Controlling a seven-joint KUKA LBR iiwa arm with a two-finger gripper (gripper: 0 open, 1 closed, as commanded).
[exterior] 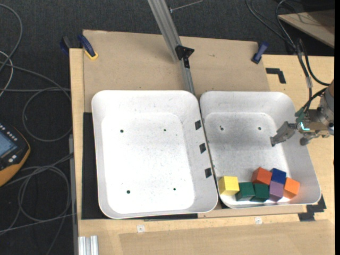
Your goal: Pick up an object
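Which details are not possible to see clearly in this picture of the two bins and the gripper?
- Gripper, camera view: the right edge cuts off the arm, and the fingers are too small to tell whether they are apart.
- Blocks in the right bin, camera view: they are packed together, so some hide parts of others and the exact count is uncertain.
- Device at the left edge, camera view: cut off by the frame.

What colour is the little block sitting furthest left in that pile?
Yellow. The block lies in the right bin, seen in the camera view.
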